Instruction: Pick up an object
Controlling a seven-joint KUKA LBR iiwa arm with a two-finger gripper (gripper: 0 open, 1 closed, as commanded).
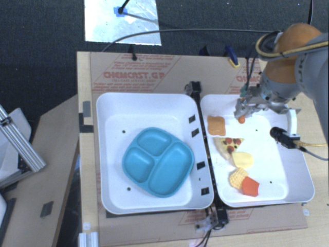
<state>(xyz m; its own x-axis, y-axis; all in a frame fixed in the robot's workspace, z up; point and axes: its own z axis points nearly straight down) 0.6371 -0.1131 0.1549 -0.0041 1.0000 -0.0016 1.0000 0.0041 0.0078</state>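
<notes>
- Claw (243, 112): you cannot tell how it is set; it hangs over the right bin's (300, 181) back edge, a small red piece (241, 120) just beneath it.
- Your candidates, left to right: toast slice (216, 125), pizza wedge (229, 146), yellow pieces (241, 160).
- Descend squarely; crowded items may shift.

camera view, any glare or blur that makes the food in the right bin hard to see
In the camera view the lighting is even and soft; the right bin has faint shadows under the pizza slice and orange wedge, both sharp. The strongest glare sits on the foil sheet at the top. The gripper is slightly soft and shaded by the arm.
</notes>
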